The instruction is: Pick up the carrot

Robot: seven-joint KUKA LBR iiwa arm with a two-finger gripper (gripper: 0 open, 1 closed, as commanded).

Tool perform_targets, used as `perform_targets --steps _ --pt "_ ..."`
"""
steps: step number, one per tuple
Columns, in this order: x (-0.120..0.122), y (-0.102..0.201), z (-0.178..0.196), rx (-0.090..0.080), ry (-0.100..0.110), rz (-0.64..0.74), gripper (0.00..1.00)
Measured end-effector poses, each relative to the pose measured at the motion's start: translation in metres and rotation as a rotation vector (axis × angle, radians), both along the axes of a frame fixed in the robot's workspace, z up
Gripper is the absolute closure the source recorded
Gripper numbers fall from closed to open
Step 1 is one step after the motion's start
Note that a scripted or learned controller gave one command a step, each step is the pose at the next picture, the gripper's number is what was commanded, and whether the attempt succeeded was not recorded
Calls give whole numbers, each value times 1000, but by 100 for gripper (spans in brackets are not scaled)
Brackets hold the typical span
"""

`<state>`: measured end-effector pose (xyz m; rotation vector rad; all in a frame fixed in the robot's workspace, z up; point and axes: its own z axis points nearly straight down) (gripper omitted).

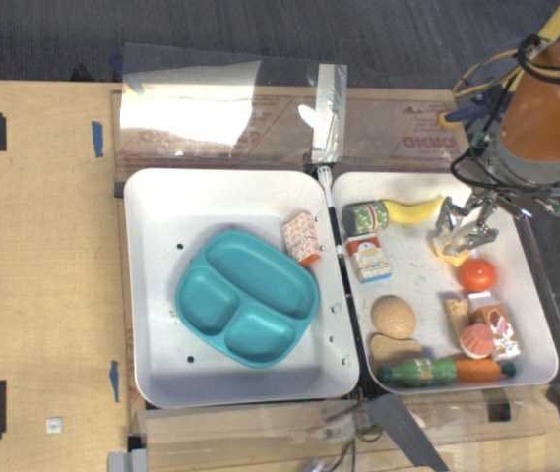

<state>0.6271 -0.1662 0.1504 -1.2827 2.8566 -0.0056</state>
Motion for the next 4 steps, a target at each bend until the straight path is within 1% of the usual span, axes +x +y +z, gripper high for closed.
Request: perform_targets --steps 1,2,3,4 --pt "-40 27 27 0 7 258 100" --pt "-45 8 37 -2 3 314 100" --pt "-25 30 -61 -3 5 610 100" --pt "-23 -9 94 -14 -6 712 100"
